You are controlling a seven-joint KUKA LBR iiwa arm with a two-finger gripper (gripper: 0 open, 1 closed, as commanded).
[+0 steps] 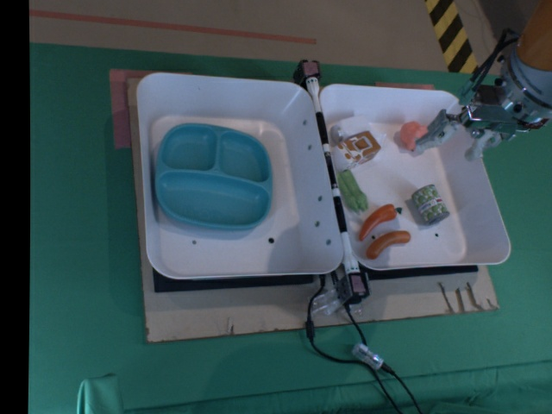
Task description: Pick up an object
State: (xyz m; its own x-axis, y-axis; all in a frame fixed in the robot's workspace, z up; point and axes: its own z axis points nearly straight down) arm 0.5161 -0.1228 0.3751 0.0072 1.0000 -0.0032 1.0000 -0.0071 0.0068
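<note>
The right bin [479, 222] holds several small items: a pink-orange lump [410, 134] at the back, a small brown and white carton [358, 147], a green pea pod [352, 190], a red-orange pepper [379, 220], an orange sausage [388, 243] and a green can of peas [429, 203]. My gripper [452, 144] hovers over the bin's back right corner, open, with nothing between its fingers. Its left finger [434, 134] is right beside the pink-orange lump.
The left bin [289, 248] holds a blue divided plate [213, 177]. A black and white divider bar [332, 175] runs between the bins. Cables [362, 352] trail over the green cloth in front. Yellow and black floor tape [447, 15] lies beyond the bench.
</note>
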